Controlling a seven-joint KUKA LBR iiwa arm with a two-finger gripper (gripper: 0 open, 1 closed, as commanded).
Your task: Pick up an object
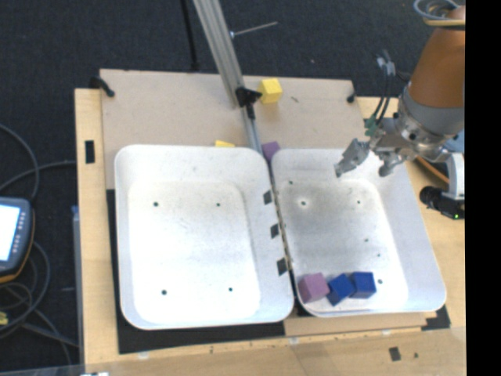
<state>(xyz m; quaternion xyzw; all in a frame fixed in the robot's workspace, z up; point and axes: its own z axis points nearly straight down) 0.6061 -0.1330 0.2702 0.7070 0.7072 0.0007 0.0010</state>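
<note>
Pincer (368,161) spread above right bin (415,233)

Claw (369,161) spread, fingers apart

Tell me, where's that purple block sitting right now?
The purple block lies in the right bin, at its near left corner, touching a blue block on its right.
</note>
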